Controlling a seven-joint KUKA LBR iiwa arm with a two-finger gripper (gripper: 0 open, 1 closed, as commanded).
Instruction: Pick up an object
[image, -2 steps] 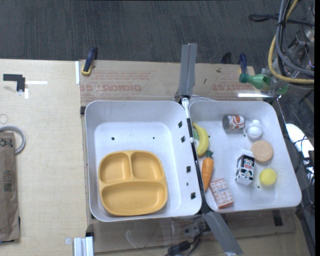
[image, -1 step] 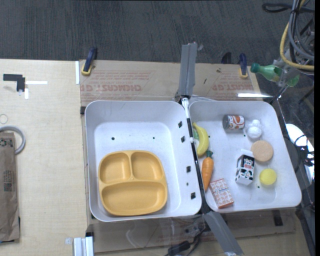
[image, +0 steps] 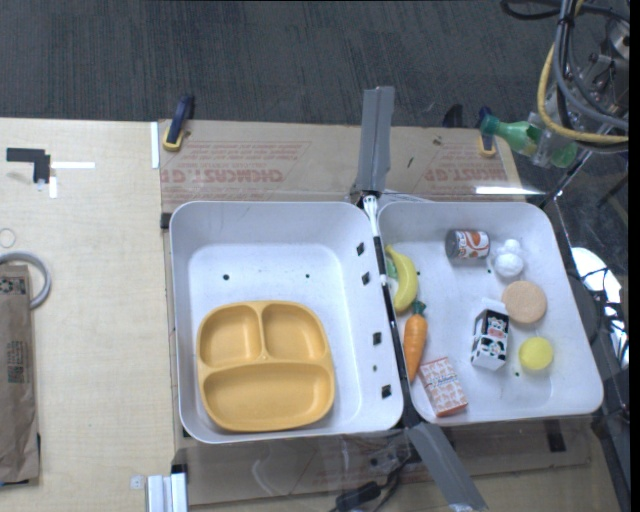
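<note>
Nothing is lifted yet — banana (image: 402, 279), carrot (image: 414, 343), soda can (image: 467, 245) and milk carton (image: 490, 339) all rest in the right bin (image: 572, 300), and I cannot tell the gripper's state — the whole pick remains.

We count two shallow white bins, the left bin (image: 200, 250) and the right bin (image: 560, 390). In the left one lies one yellow plastic plate with three compartments (image: 266, 364). In the right one we count eight things: one yellow banana (image: 403, 279), one orange carrot (image: 414, 342), one red and white snack box (image: 442, 387), one small black and white carton (image: 490, 339), one red and silver can (image: 467, 245), one white ball (image: 509, 262), one round tan disc (image: 524, 301) and one yellow ball (image: 536, 353).
</note>
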